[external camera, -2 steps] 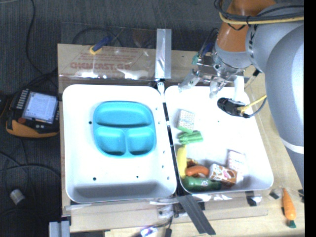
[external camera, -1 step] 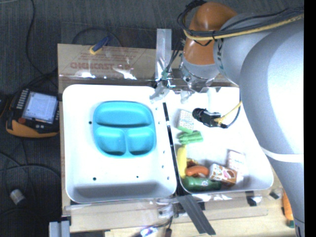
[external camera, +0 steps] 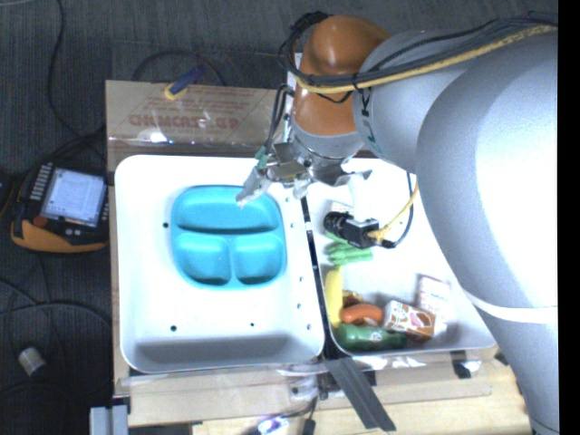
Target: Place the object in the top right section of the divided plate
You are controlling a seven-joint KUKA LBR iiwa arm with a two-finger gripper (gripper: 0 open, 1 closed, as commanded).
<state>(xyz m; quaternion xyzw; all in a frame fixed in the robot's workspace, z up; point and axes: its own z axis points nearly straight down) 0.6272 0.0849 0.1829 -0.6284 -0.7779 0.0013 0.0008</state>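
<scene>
Hovering over the left white bin (external camera: 136, 333), the gripper (external camera: 274, 195) is seen at the upper right corner of the blue divided plate (external camera: 227, 238). The jaws are held spread: one finger (external camera: 246, 193) is slanted out over the plate's rim, and the other is set toward the wall between the two bins. What lies between the jaws is bare bin and plate rim.

The plate is laid flat in the left bin, just below and to the left of the jaws. Its one wide compartment is nearest them, and its two smaller compartments are farther down.

Lower right of the jaws, across the dividing wall, the right white bin (external camera: 471, 329) is crowded with small things. A light green pod-like piece (external camera: 349, 255) is nearest. Below it a yellow banana (external camera: 333, 288), an orange carrot (external camera: 362, 314) and a dark green vegetable (external camera: 372, 338) are bunched together and touching. A small brown carton (external camera: 406, 318) and a white and pink box (external camera: 433, 290) are lying farther right. Which of these is the task's object cannot be told.

Well to the left of the jaws, off the worktop, a handheld control pendant (external camera: 63, 202) is lying.
</scene>
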